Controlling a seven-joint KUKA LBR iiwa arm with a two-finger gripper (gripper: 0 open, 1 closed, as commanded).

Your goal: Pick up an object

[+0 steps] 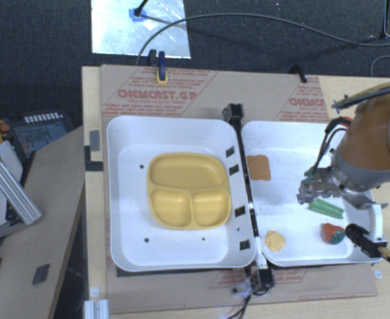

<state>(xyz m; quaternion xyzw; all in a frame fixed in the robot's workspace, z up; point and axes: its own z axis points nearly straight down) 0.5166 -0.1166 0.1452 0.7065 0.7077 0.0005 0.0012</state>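
You had the hand [312, 191] low over the right-hand bin [284, 133], at the end of the grey arm [374, 145] with its orange band. Whether it was wide or narrow you could not have told from this view; the metal at the wrist hid that, and nothing could be seen held in it.

The nearest thing to the hand was the green object [326, 208], lying just beside and slightly below it in the view, toward the bin's near edge. Its long axis ran slantwise, from upper left to lower right. Whether the hand touched it was unclear. In my judgement that was the likeliest target, and the grasp would have turned on closing across the short width, square to that slant, not along it.

Other things sat round about. A red object with a dark green tip [333, 233] lay past the green one, further from the hand toward the near right corner. A small yellow piece [274, 241] lay well off to the hand's left and nearer the front wall. A flat brown piece [259, 167] lay to the hand's left and further back. None stood between the hand and the green object.

The left-hand bin [125, 198] held a yellow divided tray [187, 190], well apart from the hand.
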